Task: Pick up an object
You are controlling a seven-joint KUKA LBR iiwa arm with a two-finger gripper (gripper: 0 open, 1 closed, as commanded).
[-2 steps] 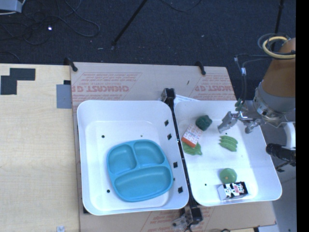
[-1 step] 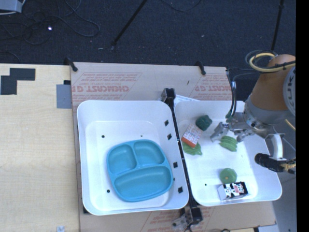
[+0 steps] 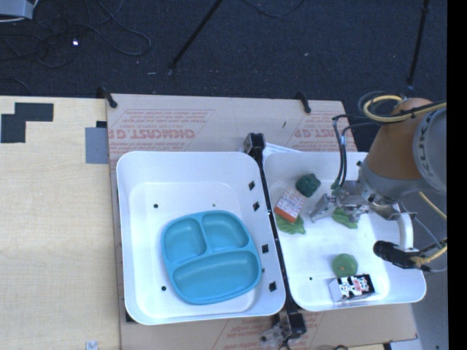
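My gripper (image 3: pixel 326 208) hangs low over the middle of the right bin (image 3: pixel 398 290), reaching in from the right. A light green piece (image 3: pixel 347 218) lies right beneath it; whether it is held is hidden from me. Just left of the gripper are a small orange and white box (image 3: pixel 290 205) and a flat green leafy piece (image 3: pixel 292 227). A dark green lump (image 3: pixel 307 184) lies further back. Towards the front sit a round green object (image 3: pixel 345 263) and a black and white patterned box (image 3: pixel 352 286).
The left bin (image 3: pixel 139 195) holds a blue divided plate (image 3: pixel 210 256). A black divider (image 3: pixel 266 217) separates the two bins. Both stand on a cardboard sheet (image 3: pixel 175 126) on the wooden bench. The arm's orange band (image 3: pixel 394 148) and its cables stand over the right bin's far right corner.
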